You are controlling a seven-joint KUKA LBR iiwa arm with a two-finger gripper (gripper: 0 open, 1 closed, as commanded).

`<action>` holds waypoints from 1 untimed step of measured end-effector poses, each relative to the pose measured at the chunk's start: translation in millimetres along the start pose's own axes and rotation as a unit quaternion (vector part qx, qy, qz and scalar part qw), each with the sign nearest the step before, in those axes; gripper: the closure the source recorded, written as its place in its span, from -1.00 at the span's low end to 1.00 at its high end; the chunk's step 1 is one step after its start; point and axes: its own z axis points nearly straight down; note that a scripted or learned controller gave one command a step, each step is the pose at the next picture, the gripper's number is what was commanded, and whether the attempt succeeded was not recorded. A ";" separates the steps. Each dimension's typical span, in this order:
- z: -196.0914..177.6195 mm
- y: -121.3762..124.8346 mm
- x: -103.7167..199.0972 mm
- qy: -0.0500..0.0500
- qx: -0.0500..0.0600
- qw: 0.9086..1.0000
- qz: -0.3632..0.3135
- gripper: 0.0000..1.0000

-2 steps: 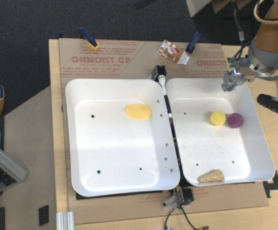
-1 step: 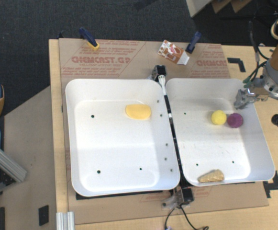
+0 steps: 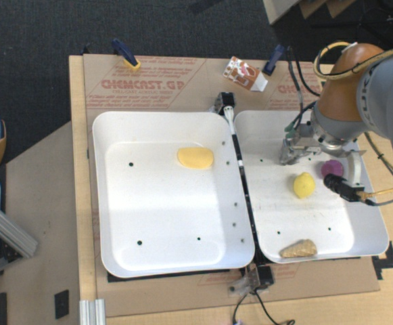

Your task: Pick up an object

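The right bin point(image 3: 270, 202) holds a yellow lemon-shaped ball point(image 3: 304, 185), a purple object point(image 3: 332, 167) partly under the arm, and a tan wedge point(image 3: 298, 250) near the front rim. A yellow oval piece point(image 3: 195, 158) lies in the left bin point(image 3: 115, 181). My gripper point(image 3: 293, 152) points down over the back of the right bin, just up and left of the yellow ball. I see nothing held in it. The grey arm with its orange band point(image 3: 348, 80) comes in from the upper right.
A red and white packet point(image 3: 245, 74) lies on the cardboard behind the bins. Blue clamps point(image 3: 125, 53) point(image 3: 274, 58) hold the board's back edge. A black cable end point(image 3: 345, 188) hangs off the wrist over the right bin, next to the purple object.
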 end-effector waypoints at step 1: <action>-4.3 -34.1 -53.8 -0.002 -0.001 1.000 0.006 1.00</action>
